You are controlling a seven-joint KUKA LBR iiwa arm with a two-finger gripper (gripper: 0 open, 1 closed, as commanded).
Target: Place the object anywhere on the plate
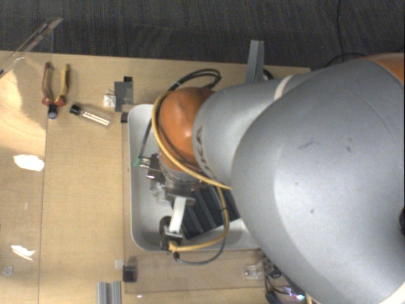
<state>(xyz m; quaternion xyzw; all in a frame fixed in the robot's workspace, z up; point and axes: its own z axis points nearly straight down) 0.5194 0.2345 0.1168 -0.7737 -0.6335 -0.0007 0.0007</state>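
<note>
Grey arm [297, 170] hides most of the white bin [140, 223], so can't tell if it's gripping anything. Black ribbed thing [204, 213], maybe the object, lies near-side beside the wrist; coming down could just shove it.

From my screen, a pair of pliers with red and yellow handles [56, 87] lies at the upper left on the pale wooden bench [76, 220]. Just right of them I see a small clear tube with a black cap [90, 114], lying at a slant. A grey and black bracket [124, 92] stands near the upper left corner of the shallow white bin [135, 189]. A small black block [130, 272] sits below the bin. Dark carpet [190, 11] fills the top of the frame.
</note>
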